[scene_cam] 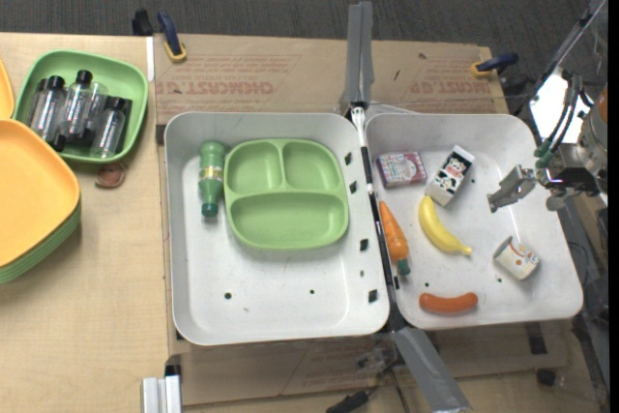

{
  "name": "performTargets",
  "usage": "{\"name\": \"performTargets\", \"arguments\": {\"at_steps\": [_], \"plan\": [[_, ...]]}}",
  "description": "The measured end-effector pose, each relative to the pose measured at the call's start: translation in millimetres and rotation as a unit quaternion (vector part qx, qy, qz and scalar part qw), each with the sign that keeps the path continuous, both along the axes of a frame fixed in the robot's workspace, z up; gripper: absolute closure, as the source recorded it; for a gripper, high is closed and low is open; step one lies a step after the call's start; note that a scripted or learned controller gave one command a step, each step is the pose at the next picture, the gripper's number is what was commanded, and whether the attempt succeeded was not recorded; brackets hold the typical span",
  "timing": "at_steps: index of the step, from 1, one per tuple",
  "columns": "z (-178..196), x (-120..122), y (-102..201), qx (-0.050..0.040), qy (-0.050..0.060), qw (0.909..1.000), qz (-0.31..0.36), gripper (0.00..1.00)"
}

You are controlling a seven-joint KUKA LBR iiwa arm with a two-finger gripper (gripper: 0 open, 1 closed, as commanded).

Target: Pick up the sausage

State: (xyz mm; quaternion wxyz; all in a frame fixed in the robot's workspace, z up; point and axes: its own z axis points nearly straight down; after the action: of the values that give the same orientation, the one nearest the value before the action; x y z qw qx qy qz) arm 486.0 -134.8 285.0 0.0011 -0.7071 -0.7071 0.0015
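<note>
Sausage, one smooth orange-red cylinder, lies at the near edge of the right white bin, beside a curved yellow banana and a tapered carrot. My claw hangs over that bin's right side, fingers parted, grasping nothing. One green three-compartment plate fills the left bin.

The sausage (orange-red, smooth) lies flat and lengthwise left to right near the right bin's front edge.
</note>
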Motion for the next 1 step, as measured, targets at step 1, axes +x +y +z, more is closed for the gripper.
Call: {"name": "performTargets", "arguments": {"at_steps": [1], "plan": [[-153.2, 26.2, 10.9, -0.0001, 0.001, 0.9859, -0.167, 0.0]]}}
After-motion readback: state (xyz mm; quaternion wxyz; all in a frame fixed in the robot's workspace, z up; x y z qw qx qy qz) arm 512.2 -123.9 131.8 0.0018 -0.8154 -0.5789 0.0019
